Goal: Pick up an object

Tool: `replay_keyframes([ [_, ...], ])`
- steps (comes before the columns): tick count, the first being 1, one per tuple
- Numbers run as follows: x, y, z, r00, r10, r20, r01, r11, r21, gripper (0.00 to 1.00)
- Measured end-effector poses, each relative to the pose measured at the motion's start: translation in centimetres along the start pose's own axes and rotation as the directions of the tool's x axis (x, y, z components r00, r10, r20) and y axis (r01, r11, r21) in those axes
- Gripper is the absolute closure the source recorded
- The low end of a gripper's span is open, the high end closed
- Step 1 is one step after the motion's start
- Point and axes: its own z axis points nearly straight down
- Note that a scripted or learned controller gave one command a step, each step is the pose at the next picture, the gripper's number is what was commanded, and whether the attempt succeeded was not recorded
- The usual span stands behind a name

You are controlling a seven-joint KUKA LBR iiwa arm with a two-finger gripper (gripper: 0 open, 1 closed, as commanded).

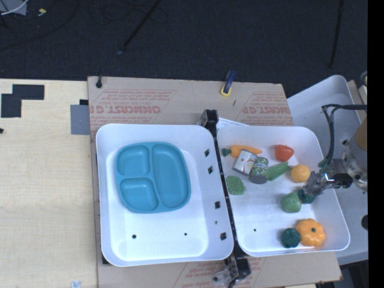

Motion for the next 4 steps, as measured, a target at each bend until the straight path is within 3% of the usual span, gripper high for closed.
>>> replay_keyframes([
  [3, 14.2, 1.6, 0.5, 1.0, -0.003, -0.002, 0.003, 1.0, 0.005, 1.0],
  [4, 15.6, 1.3, -0.6, 1.0, -0.001, -0.001, 0.001, 1.0, 0.004, 1.0],
])
